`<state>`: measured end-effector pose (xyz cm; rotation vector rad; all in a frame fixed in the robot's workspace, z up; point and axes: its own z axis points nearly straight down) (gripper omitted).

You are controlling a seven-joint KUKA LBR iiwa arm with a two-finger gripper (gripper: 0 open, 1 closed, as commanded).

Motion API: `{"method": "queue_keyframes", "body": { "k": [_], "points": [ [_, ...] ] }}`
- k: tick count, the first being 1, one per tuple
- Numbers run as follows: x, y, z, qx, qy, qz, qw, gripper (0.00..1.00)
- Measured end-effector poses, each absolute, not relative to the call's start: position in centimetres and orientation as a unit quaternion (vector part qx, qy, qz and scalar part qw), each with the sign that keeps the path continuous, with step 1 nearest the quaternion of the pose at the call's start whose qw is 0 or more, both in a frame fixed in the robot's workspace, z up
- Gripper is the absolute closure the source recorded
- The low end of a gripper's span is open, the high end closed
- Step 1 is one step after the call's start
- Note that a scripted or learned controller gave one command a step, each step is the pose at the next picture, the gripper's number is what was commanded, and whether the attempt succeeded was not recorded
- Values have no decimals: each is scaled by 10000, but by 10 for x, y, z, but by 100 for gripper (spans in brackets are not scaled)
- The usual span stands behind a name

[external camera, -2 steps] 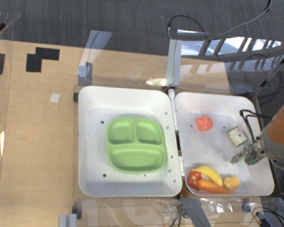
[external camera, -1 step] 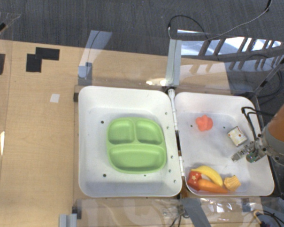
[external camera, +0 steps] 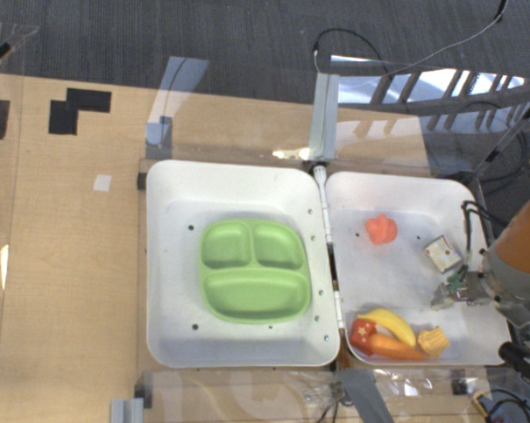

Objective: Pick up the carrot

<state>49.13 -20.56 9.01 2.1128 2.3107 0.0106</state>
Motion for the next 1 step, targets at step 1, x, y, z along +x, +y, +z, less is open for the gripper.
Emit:
{"method": "queue_keyframes", "body": {
  "k": [1],
  "points": [
    [508,-204,90,6609,7505,22,67,100]
  ]
}}
